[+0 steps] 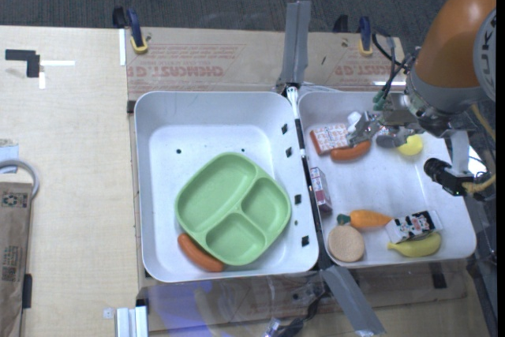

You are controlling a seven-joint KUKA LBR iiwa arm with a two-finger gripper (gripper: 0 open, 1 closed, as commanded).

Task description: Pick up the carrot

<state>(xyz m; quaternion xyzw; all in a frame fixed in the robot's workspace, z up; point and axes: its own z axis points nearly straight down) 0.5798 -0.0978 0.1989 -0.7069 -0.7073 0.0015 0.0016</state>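
Left bin [150, 170]: a green divided plate [233, 207], with a sausage [200, 254] at its lower-left edge. Right bin [379, 260]: a red packet [330, 138] beside a second sausage [351, 151], a lemon [410, 145], a round biscuit [346, 244], a banana [416, 247], and a small carton [412, 224] touching the banana.

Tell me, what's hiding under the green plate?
An orange-red sausage pokes out from under the front-left edge of the green plate in the left bin. One end is tucked beneath the plate. Anything else under there is covered.
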